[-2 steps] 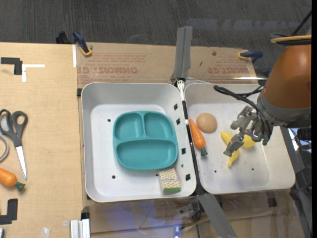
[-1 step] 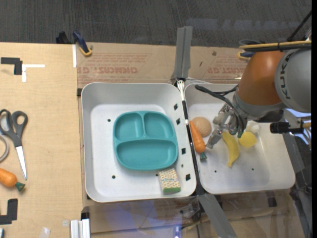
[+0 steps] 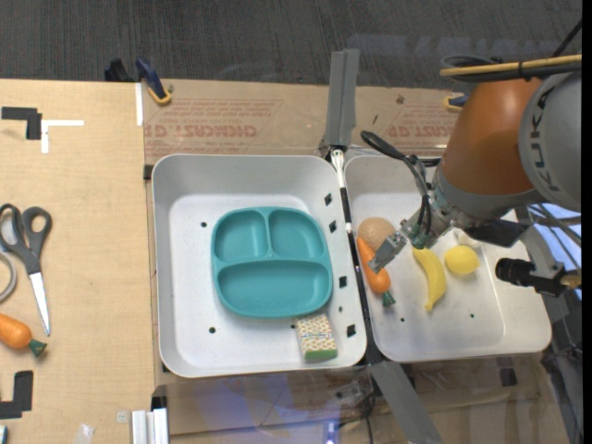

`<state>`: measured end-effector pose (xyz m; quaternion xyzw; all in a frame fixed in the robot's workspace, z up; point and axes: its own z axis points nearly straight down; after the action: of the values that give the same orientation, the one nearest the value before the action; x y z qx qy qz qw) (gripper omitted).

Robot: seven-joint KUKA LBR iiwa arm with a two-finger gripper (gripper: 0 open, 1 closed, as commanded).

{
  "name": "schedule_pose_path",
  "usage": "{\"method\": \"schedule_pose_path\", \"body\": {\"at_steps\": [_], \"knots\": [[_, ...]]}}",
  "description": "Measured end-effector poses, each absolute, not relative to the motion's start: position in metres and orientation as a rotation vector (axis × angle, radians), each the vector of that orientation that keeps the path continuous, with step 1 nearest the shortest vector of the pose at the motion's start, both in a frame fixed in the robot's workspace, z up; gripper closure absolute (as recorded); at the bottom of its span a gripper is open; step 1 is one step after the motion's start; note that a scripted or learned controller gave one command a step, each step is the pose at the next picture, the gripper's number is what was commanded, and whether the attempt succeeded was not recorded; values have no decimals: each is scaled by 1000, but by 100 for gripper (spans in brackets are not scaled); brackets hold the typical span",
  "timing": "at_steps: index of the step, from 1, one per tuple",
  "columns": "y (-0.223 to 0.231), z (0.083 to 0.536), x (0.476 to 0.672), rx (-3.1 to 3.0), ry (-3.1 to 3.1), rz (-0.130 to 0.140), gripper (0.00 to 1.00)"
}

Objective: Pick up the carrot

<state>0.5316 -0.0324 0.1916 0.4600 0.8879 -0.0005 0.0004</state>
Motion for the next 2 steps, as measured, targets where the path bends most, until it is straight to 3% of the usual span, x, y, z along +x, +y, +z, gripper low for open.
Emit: {"method": "schedule_pose_path", "body": {"at_steps": [1,2], "knots": [[-145,94,490,1272,2873,-1,0],[-123,93,558,1499,2756,0,0]]}}
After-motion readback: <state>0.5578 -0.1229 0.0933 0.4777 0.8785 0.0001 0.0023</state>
